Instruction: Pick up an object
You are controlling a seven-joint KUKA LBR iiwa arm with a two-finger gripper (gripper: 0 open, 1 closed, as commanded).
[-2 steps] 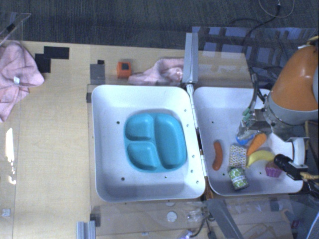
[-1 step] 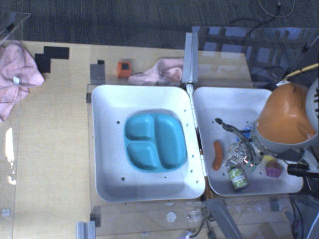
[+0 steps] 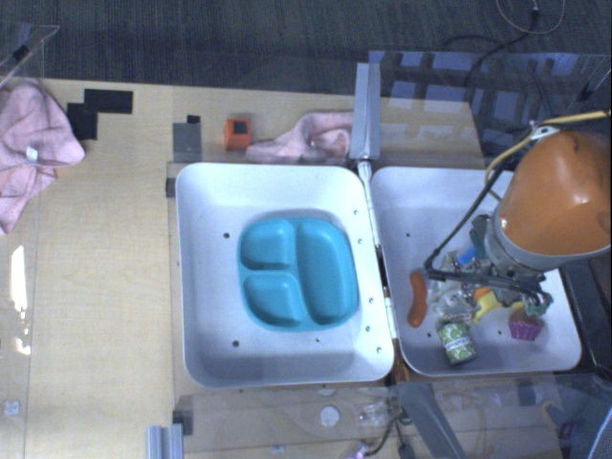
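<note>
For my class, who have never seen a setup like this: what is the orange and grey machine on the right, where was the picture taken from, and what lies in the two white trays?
The orange-banded shape is a robot arm, reaching in from the right. One fixed camera looks down on the bench at a slant. The left white bin holds a blue divided tray. The right white bin holds small items: an orange sausage-shaped toy, a green can and a purple cup-shaped piece. The arm's pincer hangs low over these items; I cannot tell whether it holds any. A pink cloth lies behind the bins.
</note>
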